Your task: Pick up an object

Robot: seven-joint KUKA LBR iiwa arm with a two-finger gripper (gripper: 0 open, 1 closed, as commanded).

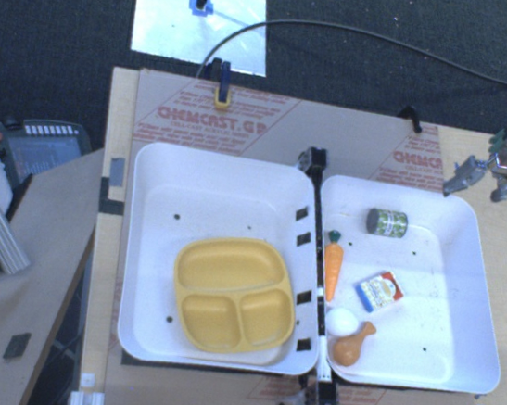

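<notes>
The right bin [478,266] holds a small green can [387,223] lying on its side, an orange carrot [332,266] along the left wall, a small red, white and blue carton [380,290], a white egg [342,322] and a brown drumstick [352,343]. My gripper [486,179] hangs above the bin's far right corner, outside the rim, open, with nothing between its two spread fingers [463,173]. It is well right of and beyond the can.
The left bin [151,229] holds a yellow three-compartment tray [233,292]. A black divider with clips [314,252] runs between the bins. A cable [370,37] arcs over the dark floor behind the bench. A grey side table [13,247] stands at the left.
</notes>
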